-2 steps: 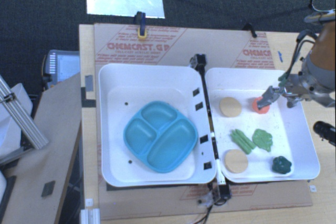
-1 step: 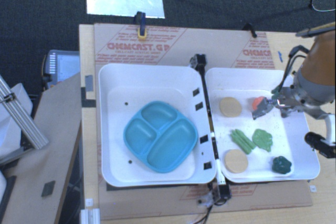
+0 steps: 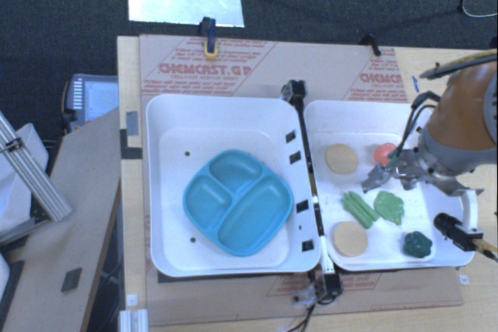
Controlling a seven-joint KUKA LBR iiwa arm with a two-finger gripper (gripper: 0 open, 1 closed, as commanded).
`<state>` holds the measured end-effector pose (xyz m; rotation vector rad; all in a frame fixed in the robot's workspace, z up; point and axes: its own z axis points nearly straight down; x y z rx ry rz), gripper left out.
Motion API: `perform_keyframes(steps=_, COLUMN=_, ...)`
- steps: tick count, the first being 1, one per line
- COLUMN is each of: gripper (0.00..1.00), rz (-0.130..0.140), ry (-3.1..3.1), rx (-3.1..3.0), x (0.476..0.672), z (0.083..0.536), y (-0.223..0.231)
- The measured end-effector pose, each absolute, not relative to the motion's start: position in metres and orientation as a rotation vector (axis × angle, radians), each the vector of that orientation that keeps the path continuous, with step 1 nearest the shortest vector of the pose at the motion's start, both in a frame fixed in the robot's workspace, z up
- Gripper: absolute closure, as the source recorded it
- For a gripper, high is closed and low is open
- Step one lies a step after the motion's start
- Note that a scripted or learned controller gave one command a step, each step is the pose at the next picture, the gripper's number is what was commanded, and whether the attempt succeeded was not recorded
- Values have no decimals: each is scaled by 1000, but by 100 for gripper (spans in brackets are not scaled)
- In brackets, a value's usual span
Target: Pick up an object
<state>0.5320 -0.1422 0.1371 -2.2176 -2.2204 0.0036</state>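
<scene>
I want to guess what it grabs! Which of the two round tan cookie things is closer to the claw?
The upper tan disc, toward the back of the right bin. It lies just left of the claw, while the lower tan disc sits near the bin's front edge.

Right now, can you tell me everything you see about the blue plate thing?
The blue plate is a light blue tray that looks like smooth plastic, squarish with rounded corners. Raised ridges split it into three compartments: two smaller ones and one long one. It lies flat, turned at an angle, on the floor of the left white bin, near the middle. Nothing sits in it, and it touches only the bin floor.
</scene>
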Motion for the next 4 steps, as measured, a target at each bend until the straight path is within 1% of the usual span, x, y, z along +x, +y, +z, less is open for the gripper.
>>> perform_keyframes(steps=1, gripper=0, rz=-3, ry=-2224, rx=-2223, x=534, z=87, y=-142)
perform_keyframes(steps=2, gripper=100, rz=-3, ry=-2226, rx=-2222, x=534, z=99, y=-142)
perform_keyframes(steps=3, gripper=100, rz=-5, ry=-2230, rx=-2220, x=537, z=143, y=-138)
perform_keyframes(steps=4, gripper=100, rz=-7, ry=-2232, rx=-2222, x=546, z=204, y=-142)
